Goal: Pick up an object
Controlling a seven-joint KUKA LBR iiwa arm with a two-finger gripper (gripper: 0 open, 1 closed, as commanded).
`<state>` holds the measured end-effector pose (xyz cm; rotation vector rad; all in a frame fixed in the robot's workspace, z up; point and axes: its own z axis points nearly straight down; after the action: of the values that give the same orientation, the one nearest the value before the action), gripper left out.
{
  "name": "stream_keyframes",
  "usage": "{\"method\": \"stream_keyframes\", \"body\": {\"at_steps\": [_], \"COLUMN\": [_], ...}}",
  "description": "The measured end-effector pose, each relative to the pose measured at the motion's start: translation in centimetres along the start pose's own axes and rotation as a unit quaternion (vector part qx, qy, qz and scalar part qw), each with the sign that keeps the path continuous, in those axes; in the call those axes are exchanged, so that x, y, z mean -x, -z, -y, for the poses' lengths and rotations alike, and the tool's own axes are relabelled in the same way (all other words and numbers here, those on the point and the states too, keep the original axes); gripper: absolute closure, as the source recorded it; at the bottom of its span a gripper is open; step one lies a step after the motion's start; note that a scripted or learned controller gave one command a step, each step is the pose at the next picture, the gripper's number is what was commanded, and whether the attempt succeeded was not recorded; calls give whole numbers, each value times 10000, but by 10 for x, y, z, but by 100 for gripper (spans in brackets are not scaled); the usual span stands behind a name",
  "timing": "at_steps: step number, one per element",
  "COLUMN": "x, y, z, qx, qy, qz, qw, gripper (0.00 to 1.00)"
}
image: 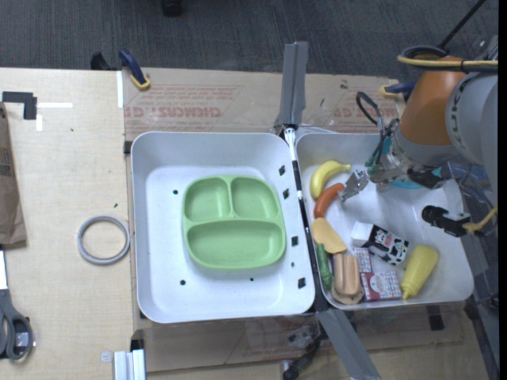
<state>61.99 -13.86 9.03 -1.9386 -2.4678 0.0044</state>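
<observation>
My gripper (355,187) hangs low over the back of the right bin (444,295), on the grey arm with the orange band (428,109). It is just right of a yellow banana (326,174) and an orange-red carrot (329,199), close to both. I cannot see anything held in it. Lower in the bin lie a yellow wedge (327,234), a hot dog (345,275), a black-and-white patterned carton (389,246), a red-and-white packet (379,281) and a yellow mustard bottle (418,269).
The left bin (154,291) holds a green divided plate (234,222). On the bench to the left lie a tape ring (104,238), scissors (12,335) and a blue clamp (135,68). A grey divider post (294,81) stands between the bins.
</observation>
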Motion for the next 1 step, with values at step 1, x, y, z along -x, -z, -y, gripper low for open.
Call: {"method": "stream_keyframes", "body": {"at_steps": [1], "x": [-7], "y": [1], "z": [94], "qx": [21], "qy": [827], "qz": [7], "qw": [9966], "gripper": [0]}}
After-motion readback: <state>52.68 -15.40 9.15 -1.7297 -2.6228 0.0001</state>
